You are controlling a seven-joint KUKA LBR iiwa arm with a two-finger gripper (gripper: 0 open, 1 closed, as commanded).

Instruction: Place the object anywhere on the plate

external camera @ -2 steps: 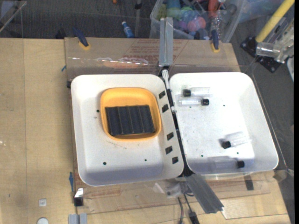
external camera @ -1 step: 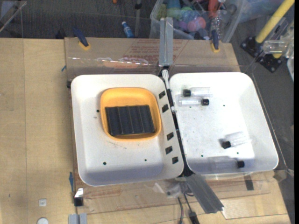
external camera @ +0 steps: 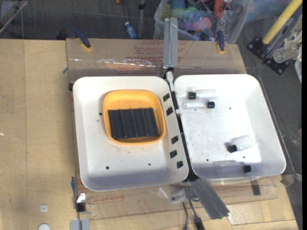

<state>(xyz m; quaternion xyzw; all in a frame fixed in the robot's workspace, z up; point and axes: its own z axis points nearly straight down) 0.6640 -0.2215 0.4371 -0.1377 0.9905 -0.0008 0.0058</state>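
Observation:
An orange, rounded-square plate point(external camera: 132, 97) lies in the left white bin point(external camera: 91, 152), a little toward its back. A black rectangular ridged object point(external camera: 133, 123) rests flat on the plate and covers most of its floor, its front edge near the plate's front rim. In the right white bin point(external camera: 211, 128) lie several clear tubes with black caps: two near the back point(external camera: 200, 96) point(external camera: 199, 105), one at the front right point(external camera: 240, 144), and one along the front wall point(external camera: 232, 167).
A row of black clips point(external camera: 172, 128) runs along the seam between the bins. Behind the bench stands a clear box of coloured toys point(external camera: 206, 6). A yellow pole point(external camera: 285, 13) leans at the top right. Bare wooden bench lies to the left.

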